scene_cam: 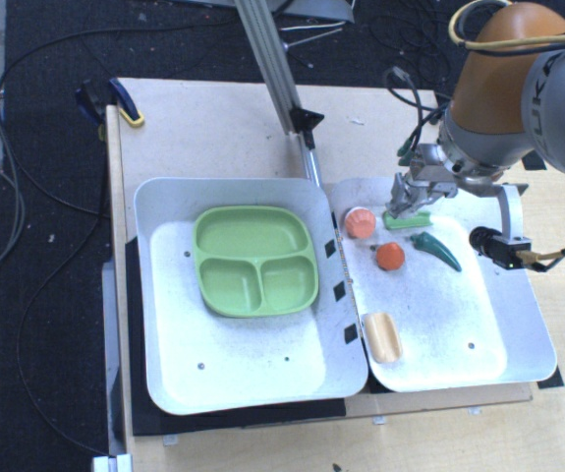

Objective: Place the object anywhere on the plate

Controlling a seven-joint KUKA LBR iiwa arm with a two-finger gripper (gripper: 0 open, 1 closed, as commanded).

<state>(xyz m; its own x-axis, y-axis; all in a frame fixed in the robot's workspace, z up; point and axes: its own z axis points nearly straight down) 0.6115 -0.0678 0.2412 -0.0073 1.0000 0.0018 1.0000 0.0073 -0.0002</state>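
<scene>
The robot's hand (407, 207) hangs over the pale green flat piece (407, 221) in the right white bin (518, 352); I cannot tell its grip. Looks light, thin, slippery: pinch its narrow edges. Green sectioned plate (256, 261) waits left.

Dark cabled floor (36, 87), wooden bench (203, 126)

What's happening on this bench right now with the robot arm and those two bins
A grey and orange robot arm reaches in from the right, its gripper low over the right bin, at a light green piece. Nearby in that bin lie a pinkish ball, a small orange-red ball, a dark green pepper-like item and a tan bread-like roll. The green divided plate sits in the left bin, with nothing on it yet.
</scene>
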